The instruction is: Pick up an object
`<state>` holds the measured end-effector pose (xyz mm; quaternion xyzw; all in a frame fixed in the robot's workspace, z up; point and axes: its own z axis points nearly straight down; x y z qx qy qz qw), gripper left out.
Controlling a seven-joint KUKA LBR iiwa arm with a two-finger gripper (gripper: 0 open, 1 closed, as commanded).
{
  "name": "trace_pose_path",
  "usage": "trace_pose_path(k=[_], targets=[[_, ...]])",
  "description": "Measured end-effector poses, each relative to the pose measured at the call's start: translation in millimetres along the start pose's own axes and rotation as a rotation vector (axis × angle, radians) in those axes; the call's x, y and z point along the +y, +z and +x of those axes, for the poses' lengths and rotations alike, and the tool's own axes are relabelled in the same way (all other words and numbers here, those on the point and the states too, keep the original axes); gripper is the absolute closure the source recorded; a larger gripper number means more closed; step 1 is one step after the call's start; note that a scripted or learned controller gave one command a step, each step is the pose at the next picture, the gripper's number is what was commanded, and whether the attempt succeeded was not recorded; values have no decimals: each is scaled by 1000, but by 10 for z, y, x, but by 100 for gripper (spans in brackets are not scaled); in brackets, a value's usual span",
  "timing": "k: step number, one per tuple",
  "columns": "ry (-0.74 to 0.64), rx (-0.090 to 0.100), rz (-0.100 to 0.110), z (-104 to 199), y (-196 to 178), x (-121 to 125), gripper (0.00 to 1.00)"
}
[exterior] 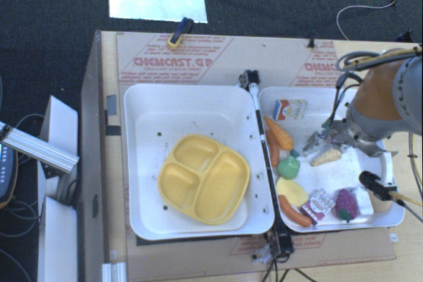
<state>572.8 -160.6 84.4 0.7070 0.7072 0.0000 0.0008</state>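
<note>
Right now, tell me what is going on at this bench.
A grey robot arm reaches into the right bin from the right, its gripper low among toy food, next to a pale wedge. Nothing is visibly lifted yet. Carrots, a green piece and purple grapes lie around it. The left bin holds a yellow divided plate.

Yellow divided plate (pixel 205 178) in left bin (pixel 142 142); toy food (pixel 291 165) right.

White bins: left bin (pixel 142 142), right bin (pixel 370 218). Yellow divided plate (pixel 203 178); orange carrots (pixel 279 133); green round toy (pixel 289 168); purple grapes (pixel 346 203); pale yellow wedge (pixel 326 156). Grey arm (pixel 396 99) with orange band.
</note>
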Motion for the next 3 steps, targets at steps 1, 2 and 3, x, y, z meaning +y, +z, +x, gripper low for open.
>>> trace_pose_path(k=[1,2,3], targets=[[-4,2,-1,680,-4,923,0],[-8,-1,-3,672,-114,931,100],[-4,1,-3,1112,-1011,376,100]])
